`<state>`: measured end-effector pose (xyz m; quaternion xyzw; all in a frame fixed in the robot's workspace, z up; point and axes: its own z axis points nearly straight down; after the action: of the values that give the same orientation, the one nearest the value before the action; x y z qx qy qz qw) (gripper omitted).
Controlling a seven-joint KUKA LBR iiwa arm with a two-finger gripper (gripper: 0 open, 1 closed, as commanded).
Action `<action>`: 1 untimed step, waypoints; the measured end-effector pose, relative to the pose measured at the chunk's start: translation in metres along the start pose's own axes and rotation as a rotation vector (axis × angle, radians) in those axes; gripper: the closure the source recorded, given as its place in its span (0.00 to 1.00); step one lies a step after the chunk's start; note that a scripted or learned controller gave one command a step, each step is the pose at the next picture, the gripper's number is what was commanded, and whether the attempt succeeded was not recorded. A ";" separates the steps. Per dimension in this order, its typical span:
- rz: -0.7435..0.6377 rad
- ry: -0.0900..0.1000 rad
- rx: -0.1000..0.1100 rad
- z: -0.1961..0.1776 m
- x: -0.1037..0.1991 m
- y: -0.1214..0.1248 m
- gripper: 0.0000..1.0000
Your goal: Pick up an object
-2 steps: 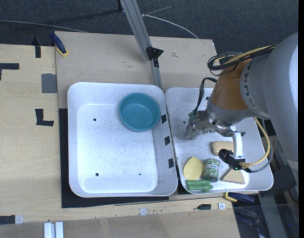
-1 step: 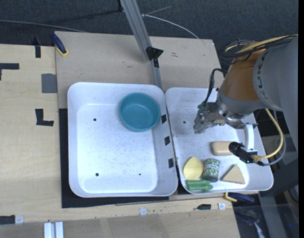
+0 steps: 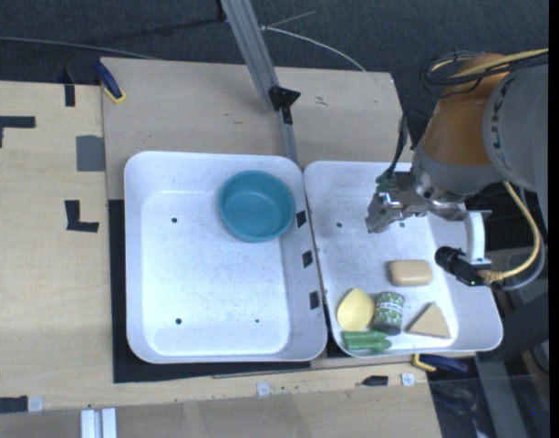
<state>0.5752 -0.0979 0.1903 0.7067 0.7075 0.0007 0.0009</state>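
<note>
Camera view: fixed above the bench (image 3: 206, 89), looking down at a slant on two white bins side by side; all places below are given against the right bin.
Left bin (image 3: 170, 272): touching the right bin's left wall along one shared edge.
Blue bowl (image 3: 256, 205): upright in the far right corner of the left bin, just across the shared wall from the right bin.
Metal pole (image 3: 252, 48): a slanted grey bar running down from the top of the frame to a black clamp near the right bin's far left corner.
Right bin (image 3: 338, 199): shallow, speckled white, its far half bare floor.
Yellow lemon-like object (image 3: 355, 309): in the right bin's near left part, close to the left wall.
Green object (image 3: 366, 340): long and narrow, lying against the right bin's near rim, just below the yellow one.
Small dark can (image 3: 388, 312): between the yellow object and the wedge, touching or nearly touching the yellow one.
Tan block (image 3: 409, 272): mid right of the bin, just beyond the can.
Tan wedge (image 3: 429, 321): in the right bin's near right corner.
Gripper (image 3: 386, 215): low over the right bin's far middle, apart from all the objects; whether its fingers are apart or together cannot be told.
Arm (image 3: 480, 126): grey with an orange band, reaching in over the right bin's far right edge.
</note>
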 end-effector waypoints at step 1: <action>-0.001 0.000 -0.001 -0.057 0.010 0.004 1.00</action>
<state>0.5786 -0.0883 0.2470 0.7063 0.7080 0.0010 0.0014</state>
